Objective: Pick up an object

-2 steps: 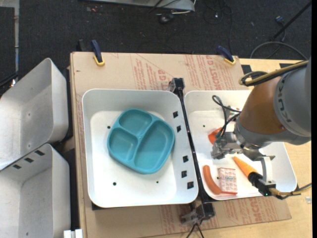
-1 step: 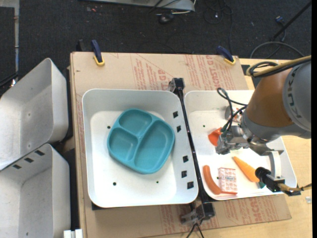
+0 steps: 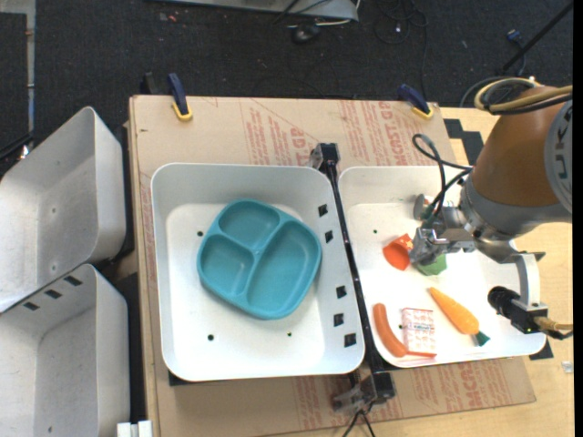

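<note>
My gripper (image 3: 424, 247) is down in the right bin (image 3: 373, 198), reaching in from the right. Directly under and beside it lie an orange-red wedge-shaped piece (image 3: 397, 252) and a green object (image 3: 432, 264), both touching or nearly touching the gripper. Nearer the front of the same bin I see a toy carrot (image 3: 456, 312), a red sausage-like piece (image 3: 389, 330) and a small patterned white packet (image 3: 419, 330). The left bin (image 3: 173, 198) holds a teal divided plate (image 3: 260, 257).
Two spare white bins (image 3: 55, 198) stand off the bench at the left. A black divider strip (image 3: 339, 244) runs between the two bins. Clamps (image 3: 180, 98) pin the cardboard base at the back corners. The arm's orange band (image 3: 524, 153) overhangs the right bin's far side.
</note>
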Motion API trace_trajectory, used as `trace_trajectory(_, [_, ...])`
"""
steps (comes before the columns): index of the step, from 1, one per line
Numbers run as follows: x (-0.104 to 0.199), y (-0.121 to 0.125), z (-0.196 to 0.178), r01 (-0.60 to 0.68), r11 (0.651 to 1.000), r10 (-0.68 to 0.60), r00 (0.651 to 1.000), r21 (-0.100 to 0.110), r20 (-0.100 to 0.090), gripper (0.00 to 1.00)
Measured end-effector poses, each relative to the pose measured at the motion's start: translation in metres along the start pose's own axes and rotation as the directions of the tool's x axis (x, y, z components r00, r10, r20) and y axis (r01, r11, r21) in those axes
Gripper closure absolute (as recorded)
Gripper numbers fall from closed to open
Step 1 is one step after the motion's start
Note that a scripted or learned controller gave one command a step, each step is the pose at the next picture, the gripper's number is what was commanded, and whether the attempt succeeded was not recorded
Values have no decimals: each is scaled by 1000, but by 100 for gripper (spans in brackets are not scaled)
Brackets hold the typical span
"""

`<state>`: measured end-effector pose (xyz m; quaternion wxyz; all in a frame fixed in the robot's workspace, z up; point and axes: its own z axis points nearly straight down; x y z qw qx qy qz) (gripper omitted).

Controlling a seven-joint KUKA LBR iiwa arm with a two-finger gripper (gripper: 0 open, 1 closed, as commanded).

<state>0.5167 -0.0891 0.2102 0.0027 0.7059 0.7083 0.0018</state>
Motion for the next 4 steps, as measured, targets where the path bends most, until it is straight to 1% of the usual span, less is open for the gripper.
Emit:
trace_trajectory(1, [0,2,-53,1,1000,-1,1000,0,0,100])
trace_trajectory(2, [43,0,-50,4,1000,-4,1000,7,-2,100])
trace_trajectory(3, [95,-11,-40,4,1000,-4,1000,8,-2,100])
trace_trajectory(4, [149,-13,-43,5,1000,-5,1000,7,-2,100])
